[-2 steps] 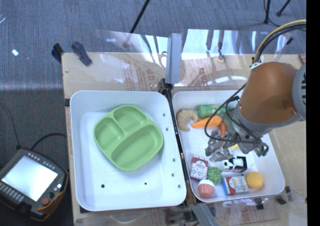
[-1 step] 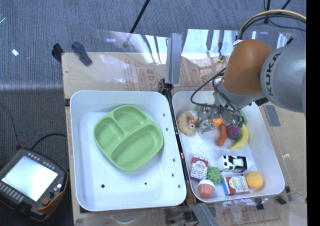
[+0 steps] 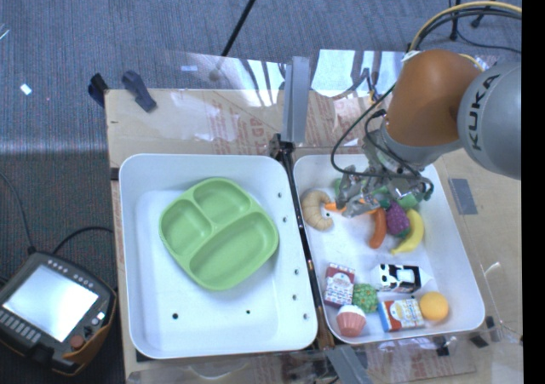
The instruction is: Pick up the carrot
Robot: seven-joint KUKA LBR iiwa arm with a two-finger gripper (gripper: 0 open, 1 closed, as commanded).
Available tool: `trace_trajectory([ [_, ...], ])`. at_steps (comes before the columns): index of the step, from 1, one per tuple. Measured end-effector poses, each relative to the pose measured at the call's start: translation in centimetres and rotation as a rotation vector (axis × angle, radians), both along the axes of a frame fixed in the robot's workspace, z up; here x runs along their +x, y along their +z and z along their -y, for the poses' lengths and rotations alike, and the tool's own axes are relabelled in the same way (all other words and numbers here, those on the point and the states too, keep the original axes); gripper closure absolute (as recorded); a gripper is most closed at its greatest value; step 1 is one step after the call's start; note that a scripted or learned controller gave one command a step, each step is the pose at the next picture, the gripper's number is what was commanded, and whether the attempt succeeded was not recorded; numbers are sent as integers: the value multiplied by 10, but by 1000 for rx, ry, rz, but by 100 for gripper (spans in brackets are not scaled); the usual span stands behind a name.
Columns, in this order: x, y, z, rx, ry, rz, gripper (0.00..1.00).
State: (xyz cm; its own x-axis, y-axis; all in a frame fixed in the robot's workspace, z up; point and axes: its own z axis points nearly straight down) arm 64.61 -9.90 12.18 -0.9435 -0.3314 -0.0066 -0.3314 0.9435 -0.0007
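Note:
The carrot (image 3: 377, 228), a short orange stick, lies tilted in the upper middle of the right bin (image 3: 464, 263). Purple grapes (image 3: 397, 218) touch it on its right. My gripper (image 3: 361, 196) hangs low over the bin just up and left of the carrot's top end, between the carrot and a croissant (image 3: 318, 209). The wrist and cables hide much of the gripper's tip. I see nothing clearly held.
A banana (image 3: 412, 233) and a green item (image 3: 408, 198) sit right of the grapes. Near the bin's front lie a red carton (image 3: 340, 283), a cow-patterned box (image 3: 398, 277), a cupcake (image 3: 351, 320) and an orange (image 3: 434, 306). The left bin (image 3: 140, 289) holds a green divided plate (image 3: 220, 232).

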Motion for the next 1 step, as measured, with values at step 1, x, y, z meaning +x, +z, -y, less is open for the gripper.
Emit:
trace_trajectory([
  [1, -1, -1, 0, 0, 0, -2, 0],
])
